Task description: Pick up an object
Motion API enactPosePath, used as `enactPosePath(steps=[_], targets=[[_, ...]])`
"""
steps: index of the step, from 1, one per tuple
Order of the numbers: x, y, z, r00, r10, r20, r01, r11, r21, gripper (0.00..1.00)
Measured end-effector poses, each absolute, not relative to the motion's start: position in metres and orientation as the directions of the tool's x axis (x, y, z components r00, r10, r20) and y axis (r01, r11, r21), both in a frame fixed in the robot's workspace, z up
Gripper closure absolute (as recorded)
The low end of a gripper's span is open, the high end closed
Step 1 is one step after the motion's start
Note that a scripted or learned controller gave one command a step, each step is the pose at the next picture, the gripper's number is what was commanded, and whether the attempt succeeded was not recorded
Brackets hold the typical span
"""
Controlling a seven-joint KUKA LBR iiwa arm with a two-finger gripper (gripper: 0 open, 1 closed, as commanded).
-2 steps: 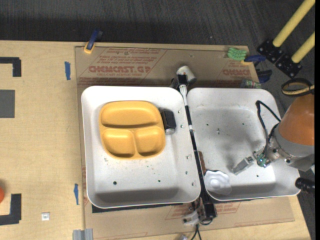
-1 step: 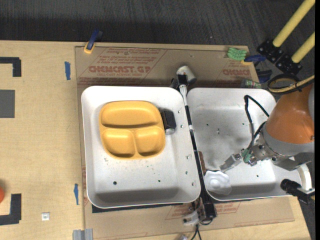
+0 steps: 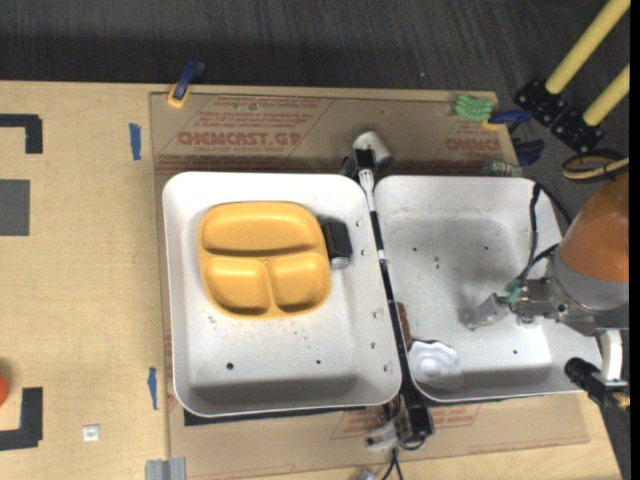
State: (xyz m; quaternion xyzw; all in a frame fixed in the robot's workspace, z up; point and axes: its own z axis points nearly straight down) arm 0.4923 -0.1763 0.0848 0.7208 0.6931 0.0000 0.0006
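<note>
Left bin [image 3: 190,368]: yellow tray [image 3: 265,258] | right bin [image 3: 520,193]: gripper [image 3: 480,313], grip state unclear

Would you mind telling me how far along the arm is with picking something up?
Nothing looks picked up yet. The yellow tray and a dark object beside it lie in the left bin; a white object lies in the right bin. The gripper sits low over the right bin's floor. Grasping and lifting remain.

"CHEMCAST GP" on brown board [image 3: 250,133]
</note>
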Motion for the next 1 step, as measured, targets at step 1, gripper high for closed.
enactPosePath(steps=[1], targets=[[0.5110, -0.1331, 0.0851, 0.130, 0.992, 0.000, 0.992, -0.130, 0.003, 0.00]])
